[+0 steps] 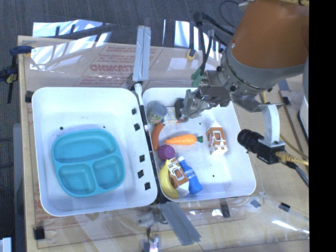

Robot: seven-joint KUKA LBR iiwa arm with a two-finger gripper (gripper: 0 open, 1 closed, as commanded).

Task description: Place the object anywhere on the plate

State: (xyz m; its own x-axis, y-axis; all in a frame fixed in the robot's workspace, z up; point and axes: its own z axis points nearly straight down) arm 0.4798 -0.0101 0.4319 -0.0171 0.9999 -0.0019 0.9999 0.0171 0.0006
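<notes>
Object: not fixed by the task; the right bin point(239, 178) holds a carrot point(181, 139), a small carton point(217, 140), a purple ball point(167, 151), a banana point(166, 181), a blue-and-white pouch point(185, 176), an orange-red sausage-like piece point(156, 135) and a grey round thing point(156, 109).
Likeliest pick: my guess is something at the bin's far edge, since the pincer point(188, 109) sits low there, just right of the grey round thing and above the carrot.
Handling: these look like toy foods, so I judge them light and stiff. The carrot and banana seem smooth and rounded, likely to roll or slip out of a pinch. The carton has flat faces and should sit steadier.
Where to hold: across the carrot's thick middle, crosswise to its length; the carton on its two flat sides.
Crowding: banana, pouch and ball touch one another at the near left corner, awkward to take singly. Carrot and carton lie apart from that pile.
Pincer: state cannot be told; nothing visibly held.
Plate: blue, three compartments point(87, 161), in the left bin point(42, 109), well apart from the objects.
Divider: the bins' shared wall lies between, so a lift is needed.
Desk: carries both bins.
</notes>
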